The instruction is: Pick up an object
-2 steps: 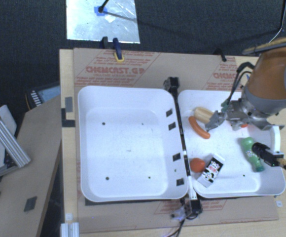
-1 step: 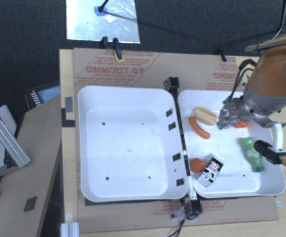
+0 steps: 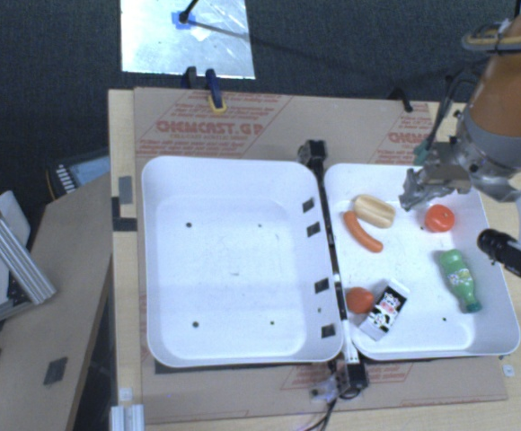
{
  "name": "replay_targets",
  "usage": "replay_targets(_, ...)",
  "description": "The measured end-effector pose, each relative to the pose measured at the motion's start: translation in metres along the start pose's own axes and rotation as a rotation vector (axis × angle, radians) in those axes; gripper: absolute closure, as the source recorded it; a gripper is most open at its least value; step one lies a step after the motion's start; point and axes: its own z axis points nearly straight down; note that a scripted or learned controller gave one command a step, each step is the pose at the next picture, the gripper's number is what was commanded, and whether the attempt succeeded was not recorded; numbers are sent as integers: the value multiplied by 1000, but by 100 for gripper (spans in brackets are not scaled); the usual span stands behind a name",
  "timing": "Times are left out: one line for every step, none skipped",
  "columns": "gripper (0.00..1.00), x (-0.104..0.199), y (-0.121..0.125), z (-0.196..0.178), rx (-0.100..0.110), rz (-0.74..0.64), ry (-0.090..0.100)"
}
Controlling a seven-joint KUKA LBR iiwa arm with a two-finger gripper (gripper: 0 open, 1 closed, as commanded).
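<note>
Camera view had the claw [image 3: 419, 189] parked low over the right bin [image 3: 494, 330], up near its back edge, and honestly I couldn't tell whether it was open or closed, too dark and blurry down there. Nothing looked to be in its grip. Closest to it was a red tomato [image 3: 438, 218], just beside and slightly below-right of the claw. A hot dog bun [image 3: 374, 210] sat just off to the claw's left, with a sausage [image 3: 363, 233] touching or nearly touching the bun's lower edge. Further down from the claw lay a green bottle [image 3: 459, 280] on its side. Way down-left of it, by the divider, a small orange thing [image 3: 359, 300] sat right against a black-and-white carton [image 3: 384, 311]. The left bin [image 3: 162, 187] was well apart from the claw.
</note>
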Motion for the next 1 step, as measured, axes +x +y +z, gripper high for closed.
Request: replay_targets(100,59,-1,-49,6,1,0)
